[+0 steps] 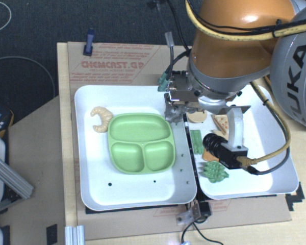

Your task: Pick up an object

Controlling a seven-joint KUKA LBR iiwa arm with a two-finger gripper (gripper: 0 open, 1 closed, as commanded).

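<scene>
The arm's orange band and grey wrist loom over the back of the right bin (255,185). The gripper (179,112) hangs low at the ridge between the two bins, near the green plate's back right corner. In the right bin lie a tan round piece (196,117), a wedge-shaped toast piece (221,122), a green bean-like strip (196,141), a leafy green toy (214,170) and a small orange bit (210,156). A black cable fitting covers part of them. In the left bin (89,137) sit a green divided plate (141,142) and a beige croissant (101,118).
A cardboard sheet (117,60) with red print lies under the bins. A blue clip (88,42) stands at its back left edge. Cables loop around the arm and down across the right bin. Dark floor surrounds the bench.
</scene>
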